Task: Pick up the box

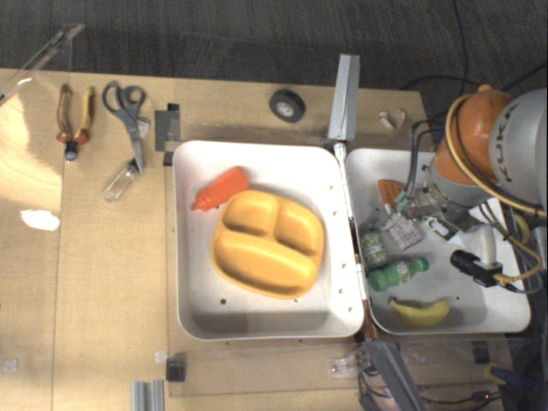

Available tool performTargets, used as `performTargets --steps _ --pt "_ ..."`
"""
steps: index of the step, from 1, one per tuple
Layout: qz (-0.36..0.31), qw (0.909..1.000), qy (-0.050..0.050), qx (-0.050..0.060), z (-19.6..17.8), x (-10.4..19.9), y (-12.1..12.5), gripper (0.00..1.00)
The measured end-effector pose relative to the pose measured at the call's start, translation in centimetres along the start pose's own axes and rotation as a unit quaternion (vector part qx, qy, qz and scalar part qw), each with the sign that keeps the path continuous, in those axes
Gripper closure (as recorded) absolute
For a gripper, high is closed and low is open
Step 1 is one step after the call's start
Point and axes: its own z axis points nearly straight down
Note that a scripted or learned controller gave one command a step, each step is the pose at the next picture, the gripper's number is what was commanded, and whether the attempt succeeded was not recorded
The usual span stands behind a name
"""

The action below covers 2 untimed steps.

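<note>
1. Bench (103, 298) carries two white bins side by side – left bin (257, 324) and right bin (505, 319).
2. Left bin: yellow divided tray (267, 242) sits mid-bin, upside down; an orange bottle (219, 188) lies at its upper-left, near the bin's top-left corner.
3. Right bin: the arm (505, 144) comes in over the top-right corner, gripper (411, 204) low near the bin's upper-left part.
4. Claw state – can't tell; wrist and cables block it.
5. The box (400, 229), small w/ silvery print, lies just below the gripper, near the right bin's left edge; contact unclear.
6. Green bottle (396, 271) lies below the box; banana (419, 311) along the bottom edge.
7. Bench top-left corner: scissors (128, 118), pliers (73, 118). Tape roll (288, 104) near the top edge.
</note>
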Motion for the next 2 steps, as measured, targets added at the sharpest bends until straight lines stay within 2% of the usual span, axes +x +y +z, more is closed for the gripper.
performTargets --steps 1,2 --pt "-0.001 1.0 -0.002 -0.004 -1.2 0.0 0.3 1.0" --pt "0.003 1.0 0.001 0.001 -12.2 5.4 1.1 1.0"
